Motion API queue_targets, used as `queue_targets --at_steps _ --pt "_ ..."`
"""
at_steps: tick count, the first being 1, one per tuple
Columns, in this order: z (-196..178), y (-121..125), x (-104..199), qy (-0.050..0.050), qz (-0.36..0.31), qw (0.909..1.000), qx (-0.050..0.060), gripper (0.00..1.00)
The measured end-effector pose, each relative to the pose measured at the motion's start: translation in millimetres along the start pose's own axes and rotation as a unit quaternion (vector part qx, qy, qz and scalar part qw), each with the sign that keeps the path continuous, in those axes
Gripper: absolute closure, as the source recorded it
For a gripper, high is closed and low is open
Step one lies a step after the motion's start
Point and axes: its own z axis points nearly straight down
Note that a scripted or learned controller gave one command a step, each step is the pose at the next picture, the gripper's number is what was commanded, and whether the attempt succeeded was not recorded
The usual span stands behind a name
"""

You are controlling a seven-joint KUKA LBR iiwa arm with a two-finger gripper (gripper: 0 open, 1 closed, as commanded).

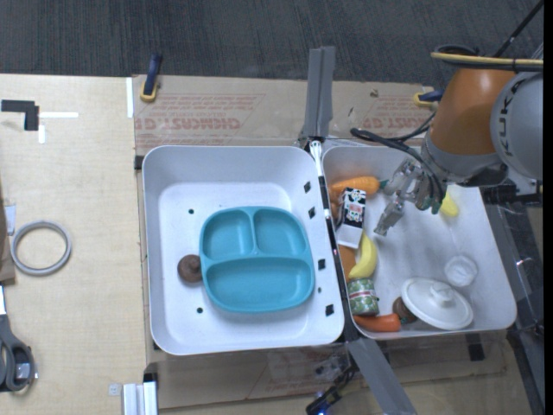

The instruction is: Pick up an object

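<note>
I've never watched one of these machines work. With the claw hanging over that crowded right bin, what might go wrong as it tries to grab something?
The gripper hangs close to the carton, carrot and banana, which lie packed along the bin's left wall; closing there could nudge a neighbour or catch two things. That wall may also block a finger. The white lid looks smooth and rounded, so it might slip.

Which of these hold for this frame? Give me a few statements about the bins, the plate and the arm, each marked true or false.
1. The blue divided plate lies in the left bin. True.
2. The banana lies on the blue plate. False: it lies in the right bin.
3. The end effector hangs over the right bin. True.
4. The white lid lies in the left bin. False: it lies in the right bin.
</note>
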Motion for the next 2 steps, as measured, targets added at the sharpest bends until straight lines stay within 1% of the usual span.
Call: queue_targets --at_steps 1,2 --pt "0 23 29 0.0 0.161 0.9869 0.002 0.0" --pt "-65 -46 -36 -0.001 0.206 0.9786 0.001 0.0"
